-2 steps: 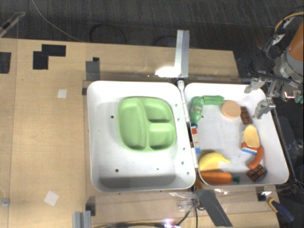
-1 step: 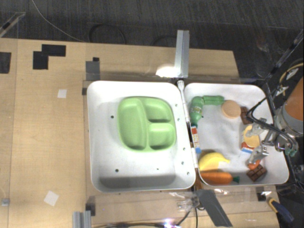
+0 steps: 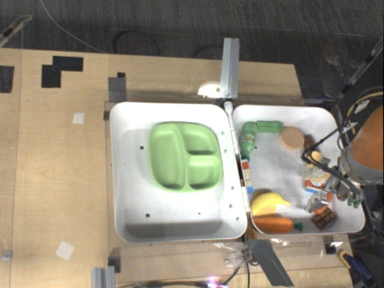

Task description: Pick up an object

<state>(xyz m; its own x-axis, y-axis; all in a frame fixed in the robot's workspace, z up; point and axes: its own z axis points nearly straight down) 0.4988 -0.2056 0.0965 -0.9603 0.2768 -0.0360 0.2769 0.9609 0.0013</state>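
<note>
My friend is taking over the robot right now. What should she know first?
Gripper: low over the right bin's right side, among small items; whether it is open or shut can't be told.
Right bin holds a green bottle, tan disc, yellow banana, orange carrot and brown block.
Left bin holds a green divided tray.
Done: nothing seen lifted.
Left: grab one object and raise it.

A green divided tray (image 3: 183,155) lies in the middle of the left bin (image 3: 129,221), apart from every wall. Black patches (image 3: 60,69) mark the wooden bench (image 3: 48,179) near its far left corner.
</note>
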